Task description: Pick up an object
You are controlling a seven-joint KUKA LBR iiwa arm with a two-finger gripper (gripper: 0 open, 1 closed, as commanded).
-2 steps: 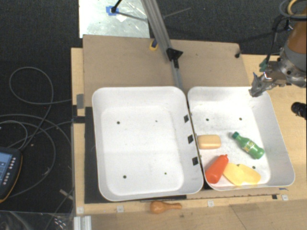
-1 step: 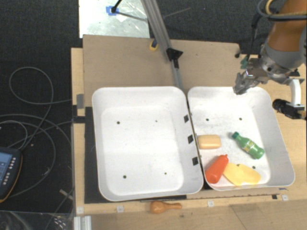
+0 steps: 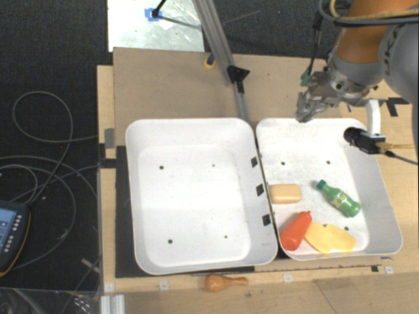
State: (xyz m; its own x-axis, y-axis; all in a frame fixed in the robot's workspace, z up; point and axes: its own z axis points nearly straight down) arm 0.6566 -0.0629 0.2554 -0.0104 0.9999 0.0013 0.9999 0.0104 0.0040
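In the right bin point(image 3: 373, 182) lie a tan soap-like block point(image 3: 286, 193), a green bottle point(image 3: 340, 199), a red bottle point(image 3: 296, 230) and a yellow piece point(image 3: 330, 238), all toward the bin's near half. My gripper point(image 3: 306, 112) hangs above the far left corner of that bin, well away from these objects. Nothing shows between its fingers.
The left bin point(image 3: 141, 175) stands beside the right one. A small brown wooden piece point(image 3: 226, 281) lies on the bench in front of the bins. A grey pole point(image 3: 219, 38) slants down to the bins' far edge. Cables lie on the dark floor at left.
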